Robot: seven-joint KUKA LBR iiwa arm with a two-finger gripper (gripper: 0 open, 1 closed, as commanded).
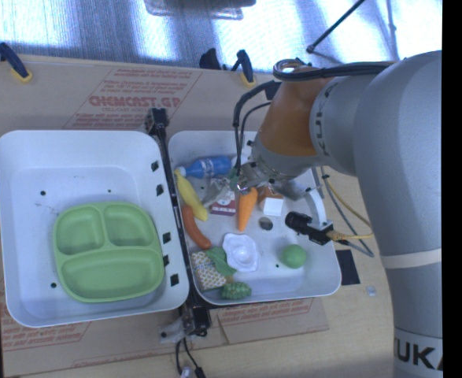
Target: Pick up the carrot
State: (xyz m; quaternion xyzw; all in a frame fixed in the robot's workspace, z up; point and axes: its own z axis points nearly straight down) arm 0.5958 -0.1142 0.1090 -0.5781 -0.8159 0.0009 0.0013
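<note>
The carrot (pixel 246 209) is an orange cone lying in the middle of the right bin (pixel 325 278), its thick end pointing up towards the wrist. My gripper (pixel 243 183) hangs low over the bin, directly at the carrot's upper end and seemingly touching it. The orange-banded wrist and grey arm cover the bin's upper right part and hide the gripper's tip.
Around the carrot lie a yellow banana (pixel 190 196), a blue bottle (pixel 212 166), a red-orange sausage-like piece (pixel 196 227), a white fried egg (pixel 241 252), a green lime (pixel 293 256) and a small white block (pixel 273 206). The left bin (pixel 26 156) holds a green divided plate (pixel 109 251).
</note>
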